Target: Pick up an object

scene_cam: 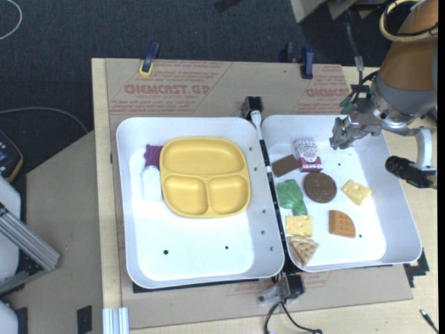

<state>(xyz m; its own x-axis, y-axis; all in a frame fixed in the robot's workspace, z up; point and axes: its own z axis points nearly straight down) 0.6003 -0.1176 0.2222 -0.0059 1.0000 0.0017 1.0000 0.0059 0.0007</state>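
Toast triangle at near rim, gripper above right bin.

We see both white bins as smooth, glossy plastic. Yellow divided tray looks like matt plastic. Bench top reads as printed cardboard, dull. Brown round cookie and waffle piece look like moulded plastic, faint sheen. Floor appears dark, rough carpet. Gripper looks like bare grey metal.
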